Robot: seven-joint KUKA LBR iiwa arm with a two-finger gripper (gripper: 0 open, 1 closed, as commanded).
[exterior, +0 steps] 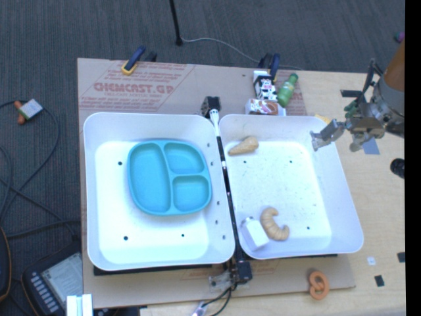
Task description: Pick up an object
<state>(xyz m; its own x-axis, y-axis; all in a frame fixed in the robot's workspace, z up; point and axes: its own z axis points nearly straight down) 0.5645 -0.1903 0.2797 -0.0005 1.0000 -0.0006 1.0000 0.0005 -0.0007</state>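
Gripper [342,135] above right rim of right bin [342,196], nothing between fingers; finger spread cannot be determined. Croissant-like piece [274,223] near bin's front edge, touching a white block [254,233]. Tan oblong piece [243,145] at back left. Blue divided plate [168,177] in left bin [99,196]

So off to the side of my bins there's an orange ring [318,284] lying on the table [368,278] near the front edge, a green bottle [287,89] beside a small printed carton [264,96] at the back, blue clamps [134,59] on the board, and a black cable [175,15] running across grey carpet.
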